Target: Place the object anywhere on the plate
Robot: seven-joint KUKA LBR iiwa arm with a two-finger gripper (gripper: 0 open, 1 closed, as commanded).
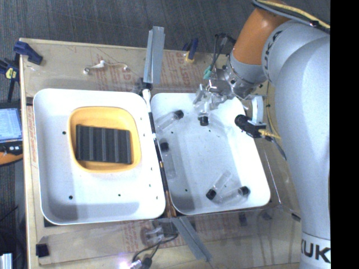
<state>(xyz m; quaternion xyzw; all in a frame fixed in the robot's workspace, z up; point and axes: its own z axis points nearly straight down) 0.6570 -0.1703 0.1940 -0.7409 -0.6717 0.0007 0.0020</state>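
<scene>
Hovering over the far edge of the right bin (263, 167), the gripper (204, 112) seems to pinch a small clear vial (203, 118) upright between closed fingers, presumably lifted clear for carrying across to the yellow plate (78, 116) in the left bin (50, 195).

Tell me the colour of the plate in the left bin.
Yellow, with a dark ribbed block on it; the plate shows best in the camera view.

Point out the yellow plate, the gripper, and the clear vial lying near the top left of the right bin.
yellow plate (104, 114): camera view, on its bare upper rim.
gripper (203, 118): camera view, at its tip over the right bin.
clear vial (168, 119): camera view, on its transparent body.
</scene>
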